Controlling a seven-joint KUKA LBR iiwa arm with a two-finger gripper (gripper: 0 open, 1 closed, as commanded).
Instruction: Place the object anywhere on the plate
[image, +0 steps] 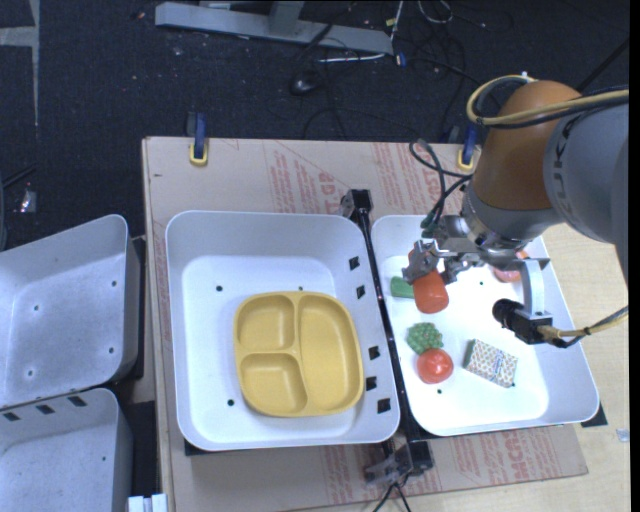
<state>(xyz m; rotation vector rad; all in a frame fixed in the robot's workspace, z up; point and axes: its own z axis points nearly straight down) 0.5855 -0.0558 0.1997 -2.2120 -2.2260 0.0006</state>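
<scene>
You are looking down on a bench (260, 175) that is carrying two shallow white bins side by side. The left bin (200, 260) is holding a yellow plate (298, 353) with three compartments, lying flat near the bin's middle. The right bin (565, 385) is holding the loose items. The arm (560, 150) is reaching in from the right, its orange band sitting above the far part of the right bin.

The gripper (432, 270) is hanging over the far-left part of the right bin. An orange-red object (431, 293) is sitting directly at its tip, looking pinched between the fingers, so you are seeing a grasp on this object. It is well apart from the plate, with the wall between the bins lying between them.

A green flat piece (402, 288) is lying just to the left of the orange-red object, against the bin's left side. Nearer to you, a green bumpy item (424, 335) is resting just beside a red tomato-like ball (435, 366); they appear to be touching. To the right of the ball, a small patterned box (492, 362) is lying tilted. A pink item (506, 272) is partly showing under the wrist; you cannot tell what it is.
</scene>
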